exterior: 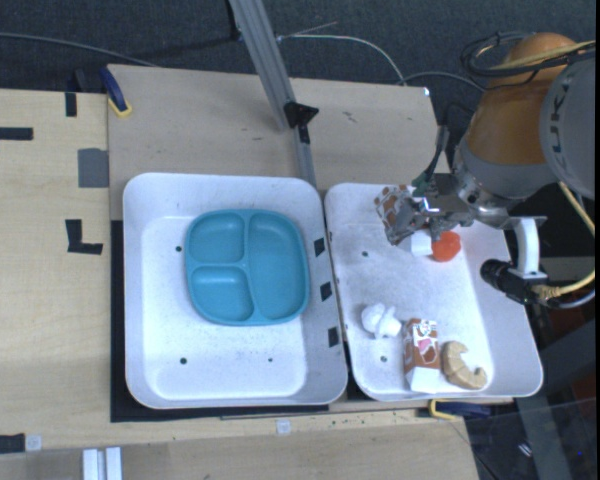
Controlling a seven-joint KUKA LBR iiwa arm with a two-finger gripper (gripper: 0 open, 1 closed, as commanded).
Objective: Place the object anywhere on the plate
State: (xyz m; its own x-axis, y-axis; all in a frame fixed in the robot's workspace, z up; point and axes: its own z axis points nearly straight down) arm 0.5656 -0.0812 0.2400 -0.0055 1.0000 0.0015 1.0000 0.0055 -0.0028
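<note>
Bench (210,118): tan board carrying both bins; its bare stretch lies up and far to the left of the claw.
Left bin (140,268): white and shallow, well to the left of the claw, there to hold the target dish.
Plate (248,266): teal, three compartments, lying flat in the left bin, well left of the claw and a little lower in the view. Nothing rests on it, so by my reading the placing is not yet done.
Right bin (500,318): white, the supply side; the claw hangs over its upper part, near the divide between the bins.
White piece (380,319): small and lumpy, below the claw and slightly left of it, on the right bin's floor.
Brown-and-white packet (421,343): below the claw, just beside the tan piece.
Claw (412,218): metal, at the end of the grey arm with its orange band. A brownish scrap sits at its left tip, but I cannot tell whether the tips are parted or closed, or whether they hold anything.
Orange object (446,246): round, red-orange, with a white bit touching its left side; just right of the claw and slightly below, close against it. Probably the thing being gone for, since the claw is lowered right beside it.
Tan piece (464,365): curved, like a pastry, well below and right of the claw.
</note>
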